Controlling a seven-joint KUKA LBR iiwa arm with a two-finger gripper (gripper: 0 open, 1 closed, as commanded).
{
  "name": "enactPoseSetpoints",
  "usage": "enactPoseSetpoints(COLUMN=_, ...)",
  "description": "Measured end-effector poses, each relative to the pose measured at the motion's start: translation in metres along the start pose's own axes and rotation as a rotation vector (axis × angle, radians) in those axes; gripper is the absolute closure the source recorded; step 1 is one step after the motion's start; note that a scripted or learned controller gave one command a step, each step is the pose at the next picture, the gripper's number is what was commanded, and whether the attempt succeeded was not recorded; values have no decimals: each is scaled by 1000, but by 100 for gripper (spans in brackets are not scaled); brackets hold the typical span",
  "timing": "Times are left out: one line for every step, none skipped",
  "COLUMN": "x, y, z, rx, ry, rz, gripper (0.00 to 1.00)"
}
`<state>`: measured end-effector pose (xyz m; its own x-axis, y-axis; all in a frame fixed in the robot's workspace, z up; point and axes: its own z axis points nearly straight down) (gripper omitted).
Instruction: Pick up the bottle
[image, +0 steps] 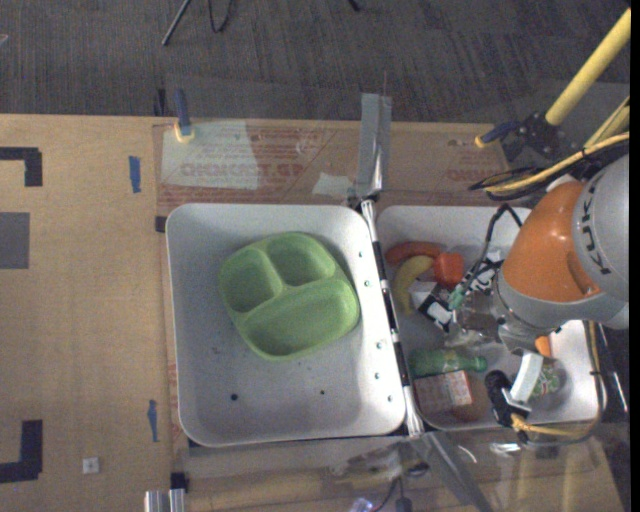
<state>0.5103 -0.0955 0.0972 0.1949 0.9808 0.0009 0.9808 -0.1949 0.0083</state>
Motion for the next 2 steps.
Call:
enactPoseSetpoints(x=0, y=0, z=0, rx=0, ry=0, rz=0, gripper=0)
enactPoseSetpoints(x=-2, y=-28, z=10, rx=-1, ry=1, rz=102, gripper=0)
